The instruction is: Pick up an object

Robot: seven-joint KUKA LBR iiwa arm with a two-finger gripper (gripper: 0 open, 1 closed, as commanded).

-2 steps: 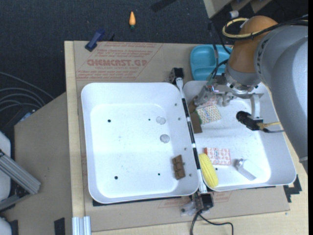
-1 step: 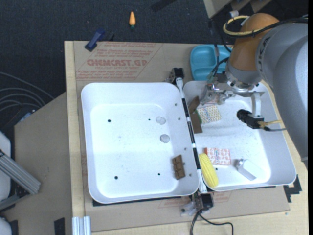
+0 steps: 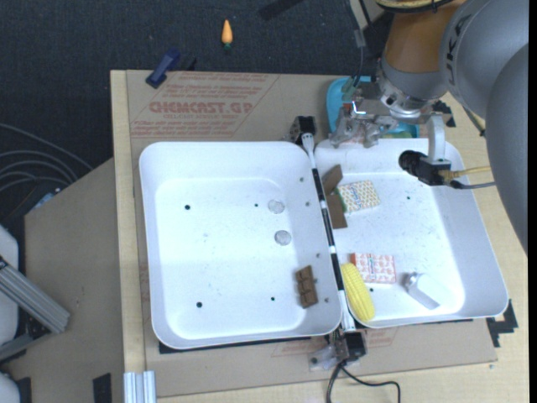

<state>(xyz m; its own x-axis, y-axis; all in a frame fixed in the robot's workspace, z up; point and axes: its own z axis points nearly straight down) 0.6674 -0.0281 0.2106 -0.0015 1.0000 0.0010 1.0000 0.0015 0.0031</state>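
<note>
Objects for picking lay mostly in the right bin (image 3: 470, 250), which I take as my landmark. Against its near-left corner lay a yellow corn cob (image 3: 358, 292); just beside that, toward the bin's middle, a small red-patterned packet (image 3: 375, 267), and further right a grey metal piece (image 3: 419, 291). Toward the bin's far side sat a speckled pad (image 3: 358, 196), with a brown strip (image 3: 335, 196) leaning along the left wall. Across that wall, the left bin (image 3: 168, 225) held a brown chocolate-like block (image 3: 306, 285) near its right edge and two pale discs (image 3: 278, 222) nearer its middle.

My end effector (image 3: 369, 128) hung at the right bin's far rim, above the wall there, and whether it was apart or together I could not tell from this slant. Nothing showed held in it. I judged the task to be at the approach step, with no pick made. The next move would call for travelling toward the bin's middle or near side, settling over one item, and descending squarely; the speckled pad was nearest.

Both bins sat on a brown board (image 3: 210, 99) printed with red lettering, left of and beyond the right bin, on the tabletop. Dark carpet (image 3: 84, 23) lay beyond, with a small orange object (image 3: 226, 32) and a blue one (image 3: 162, 68) on it.
</note>
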